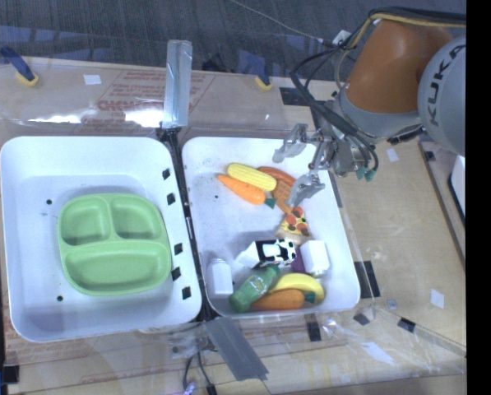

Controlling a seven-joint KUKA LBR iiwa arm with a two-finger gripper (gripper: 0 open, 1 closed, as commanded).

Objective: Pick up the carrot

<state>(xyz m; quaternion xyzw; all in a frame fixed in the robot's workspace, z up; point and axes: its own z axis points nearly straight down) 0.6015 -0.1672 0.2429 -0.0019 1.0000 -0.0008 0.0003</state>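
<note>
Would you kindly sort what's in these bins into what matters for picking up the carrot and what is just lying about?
For the job:
carrot
pincer, open above the right bin

Lying about:
corn
banana
green bottle
cow toy
pizza slice
green tray in the left bin

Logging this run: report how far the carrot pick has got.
Done: the gripper is open above the right white bin. In hand: nothing between its fingers. Left: the orange tapered carrot lies in that bin beside the yellow corn cob, not yet grasped or lifted.
</note>
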